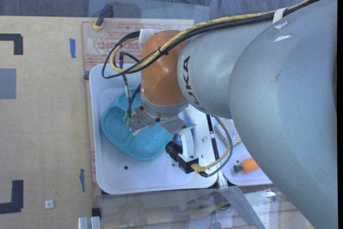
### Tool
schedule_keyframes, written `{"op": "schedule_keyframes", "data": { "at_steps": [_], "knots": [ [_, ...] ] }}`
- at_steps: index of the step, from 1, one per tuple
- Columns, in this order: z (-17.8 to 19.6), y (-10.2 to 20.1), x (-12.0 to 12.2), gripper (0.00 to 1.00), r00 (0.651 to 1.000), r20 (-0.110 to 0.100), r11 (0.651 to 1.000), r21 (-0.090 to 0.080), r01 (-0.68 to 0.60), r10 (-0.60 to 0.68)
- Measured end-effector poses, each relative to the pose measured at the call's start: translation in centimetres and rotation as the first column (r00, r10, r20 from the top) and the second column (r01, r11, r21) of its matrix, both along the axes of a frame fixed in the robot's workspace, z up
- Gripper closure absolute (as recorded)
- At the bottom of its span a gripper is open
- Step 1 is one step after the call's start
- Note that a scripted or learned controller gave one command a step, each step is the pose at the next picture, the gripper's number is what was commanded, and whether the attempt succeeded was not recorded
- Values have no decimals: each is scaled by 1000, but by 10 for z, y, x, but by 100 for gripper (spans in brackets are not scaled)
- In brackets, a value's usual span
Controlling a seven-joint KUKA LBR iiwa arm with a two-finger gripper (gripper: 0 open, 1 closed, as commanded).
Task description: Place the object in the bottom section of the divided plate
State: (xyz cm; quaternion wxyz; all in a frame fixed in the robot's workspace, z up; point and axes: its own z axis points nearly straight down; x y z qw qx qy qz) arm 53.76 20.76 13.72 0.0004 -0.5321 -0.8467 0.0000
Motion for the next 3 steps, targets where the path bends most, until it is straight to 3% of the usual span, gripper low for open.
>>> {"op": "schedule_keyframes", "data": {
  "at_steps": [1,2,3],
  "knots": [
    [-29,6,25,100,843,10,843,25,537,-537],
    [-24,8,77,100,954,-80,957,-50,286,-289],
    [-13,-66,68,100,964,1,964,0,-267,267]
  ]
}}
